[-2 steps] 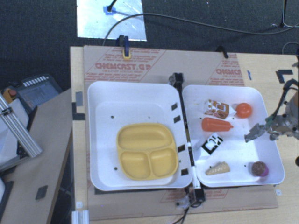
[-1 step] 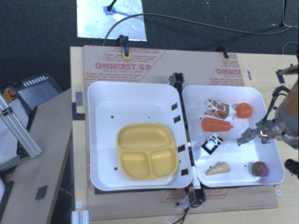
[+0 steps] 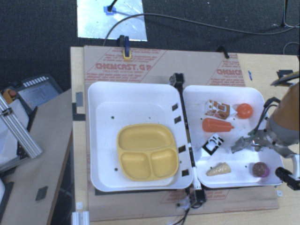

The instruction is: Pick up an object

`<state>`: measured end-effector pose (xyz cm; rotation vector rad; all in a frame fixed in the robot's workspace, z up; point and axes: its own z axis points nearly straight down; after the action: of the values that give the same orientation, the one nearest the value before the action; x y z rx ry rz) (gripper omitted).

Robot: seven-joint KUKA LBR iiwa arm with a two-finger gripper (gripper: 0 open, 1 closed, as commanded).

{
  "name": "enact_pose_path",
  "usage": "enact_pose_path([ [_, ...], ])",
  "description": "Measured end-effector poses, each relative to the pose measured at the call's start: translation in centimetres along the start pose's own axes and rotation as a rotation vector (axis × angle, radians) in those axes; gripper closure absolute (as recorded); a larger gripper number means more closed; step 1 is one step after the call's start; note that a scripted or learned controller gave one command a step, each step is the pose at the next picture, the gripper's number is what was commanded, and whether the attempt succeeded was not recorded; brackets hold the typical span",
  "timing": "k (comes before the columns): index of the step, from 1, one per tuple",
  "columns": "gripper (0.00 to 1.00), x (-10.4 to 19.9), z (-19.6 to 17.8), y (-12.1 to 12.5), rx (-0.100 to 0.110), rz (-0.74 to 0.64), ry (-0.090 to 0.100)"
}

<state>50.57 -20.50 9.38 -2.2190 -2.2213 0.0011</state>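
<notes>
The right bin [image 3: 255, 95] holds several small items. A brown-and-white waffle-like piece [image 3: 218, 108] and an orange ball [image 3: 243, 110] lie at the back. An orange-red carrot shape [image 3: 217, 124] lies just in front of them. A black-and-white block [image 3: 213, 145] sits near the divider, a pale cone-shaped piece [image 3: 219, 169] lies at the front, and a purple ball [image 3: 260, 169] sits at the front right. My gripper [image 3: 237, 146] reaches in from the right over the bin's middle, to the right of the black-and-white block and apart from it. I see nothing held in it.
The left bin [image 3: 108, 107] carries a yellow divided plate [image 3: 147, 151]. A black clamp strip [image 3: 180, 111] runs along the divider between the bins. A cable [image 3: 187, 18] crosses the floor behind the bench, and grey equipment [image 3: 23, 125] stands to the left.
</notes>
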Motion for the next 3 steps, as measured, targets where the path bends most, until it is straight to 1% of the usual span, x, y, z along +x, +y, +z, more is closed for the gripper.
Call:
enact_pose_path([
  [1,0.00,0.0,0.9,0.1,-0.002,0.000,-0.001],
  [2,1.00,0.0,-0.2,0.2,-0.005,0.000,-0.002],
  [3,1.00,0.7,-5.5,-0.4,-0.007,-0.003,-0.002],
])
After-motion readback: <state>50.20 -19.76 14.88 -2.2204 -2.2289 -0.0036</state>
